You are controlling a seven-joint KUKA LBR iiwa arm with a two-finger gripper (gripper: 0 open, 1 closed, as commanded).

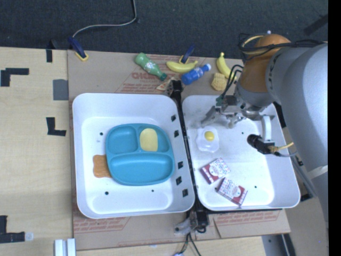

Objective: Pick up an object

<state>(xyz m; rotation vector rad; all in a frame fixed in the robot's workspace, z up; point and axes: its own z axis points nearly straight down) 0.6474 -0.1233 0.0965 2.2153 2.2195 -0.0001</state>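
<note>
Nothing lifted yet: fingers (219, 117) spread apart, empty, hovering in the right bin (282, 188) just above the fried egg (208, 138).

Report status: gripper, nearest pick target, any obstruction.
Gripper low in right bin, nothing seen between its fingers. Fried egg just below it, untouched. Two red packets farther off; path looks clear.

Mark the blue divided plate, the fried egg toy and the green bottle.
Blue divided plastic plate (139, 167), camera view: bare lower compartment.
White fried egg toy with yellow yolk (208, 137), camera view: yolk.
Green plastic bottle (149, 66), camera view: mid body.
</note>
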